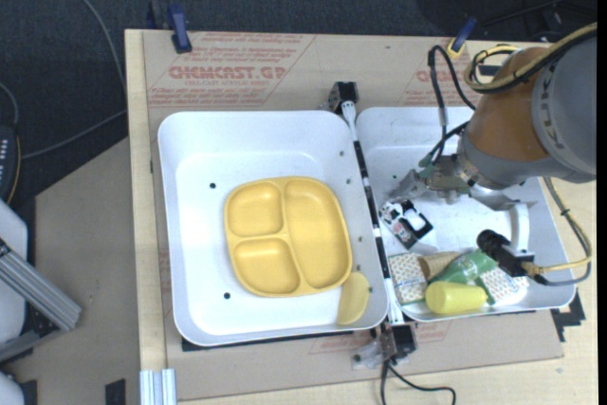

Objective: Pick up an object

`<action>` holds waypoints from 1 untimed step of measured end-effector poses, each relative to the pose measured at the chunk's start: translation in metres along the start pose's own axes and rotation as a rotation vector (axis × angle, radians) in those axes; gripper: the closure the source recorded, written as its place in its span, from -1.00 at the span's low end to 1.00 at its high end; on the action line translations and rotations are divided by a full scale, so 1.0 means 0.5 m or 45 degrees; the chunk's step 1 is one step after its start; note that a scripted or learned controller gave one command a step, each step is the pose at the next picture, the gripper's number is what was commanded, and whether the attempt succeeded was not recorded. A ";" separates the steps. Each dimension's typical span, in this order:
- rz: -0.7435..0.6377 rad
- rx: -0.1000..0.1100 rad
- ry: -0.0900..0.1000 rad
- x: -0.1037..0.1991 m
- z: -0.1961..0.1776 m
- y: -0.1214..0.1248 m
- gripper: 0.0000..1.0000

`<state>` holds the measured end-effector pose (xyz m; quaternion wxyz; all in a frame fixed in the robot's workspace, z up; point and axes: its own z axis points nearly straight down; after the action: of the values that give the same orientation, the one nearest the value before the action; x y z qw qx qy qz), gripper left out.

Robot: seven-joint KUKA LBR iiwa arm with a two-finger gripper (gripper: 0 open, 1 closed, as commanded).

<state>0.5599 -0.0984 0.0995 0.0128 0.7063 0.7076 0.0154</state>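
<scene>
**Pincer low over the right bin's clutter**

Over the right bin (379, 123), the pincer (403, 218) hangs just above a small black-and-white object (413, 227), placed for a grab; whether it is apart or together I cannot tell. Nearer lie a yellow object (453, 298) and green packet (467, 266). Left bin (180, 232) holds a yellow tray (285, 235).

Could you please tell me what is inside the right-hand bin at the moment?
In the right bin lie a yellow lemon-like object, a green item, a patterned packet and a small black-and-white object. The arm covers the bin's upper right part.
</scene>
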 end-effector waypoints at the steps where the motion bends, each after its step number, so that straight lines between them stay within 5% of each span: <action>1: 0.003 0.012 -0.009 0.007 0.001 0.008 -1.00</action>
<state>0.5641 -0.0950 0.0990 0.0120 0.7074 0.7067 0.0096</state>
